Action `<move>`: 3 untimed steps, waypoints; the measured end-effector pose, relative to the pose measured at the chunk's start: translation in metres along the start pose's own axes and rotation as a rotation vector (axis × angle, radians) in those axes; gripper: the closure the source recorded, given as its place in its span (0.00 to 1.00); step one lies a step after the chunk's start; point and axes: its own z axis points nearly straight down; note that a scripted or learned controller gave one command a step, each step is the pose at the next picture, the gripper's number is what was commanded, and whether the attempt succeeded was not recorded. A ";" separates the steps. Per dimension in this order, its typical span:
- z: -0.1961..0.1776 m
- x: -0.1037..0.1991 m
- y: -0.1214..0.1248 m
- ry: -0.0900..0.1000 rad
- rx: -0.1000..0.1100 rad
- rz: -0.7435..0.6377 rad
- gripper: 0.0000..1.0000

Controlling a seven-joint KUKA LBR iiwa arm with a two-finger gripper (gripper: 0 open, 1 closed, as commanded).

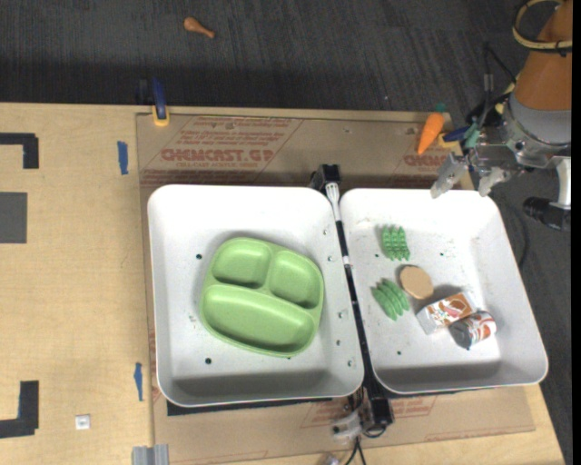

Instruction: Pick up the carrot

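Bench: tan wooden top with a cardboard sheet (227,150) under two white bins; dark floor beyond the far edge
Left bin (172,272): holds a green divided plate (261,293) lying flat, with three compartments
Right bin (508,300): holds two green ridged pieces (394,242) and (391,299), a tan oval piece (418,281) just beside the lower one, and a crumpled red-and-white wrapper (458,318) touching the oval piece
Carrot (429,132): orange with a green top, lying on the cardboard outside the bins, just past the far edge of the right bin
Arm (545,82): reaches in at the upper right, orange band visible
Gripper (467,175): above the far edge of the right bin, just right of the carrot and apart from it; fingers spread open, nothing between them
Floor: a small orange object (198,27) lies well beyond the bench
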 end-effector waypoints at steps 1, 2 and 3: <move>0.128 0.052 -0.058 0.000 -0.001 -0.004 0.00; 0.134 0.034 -0.126 0.001 0.001 -0.167 0.00; 0.138 0.046 -0.092 0.001 -0.007 0.224 0.00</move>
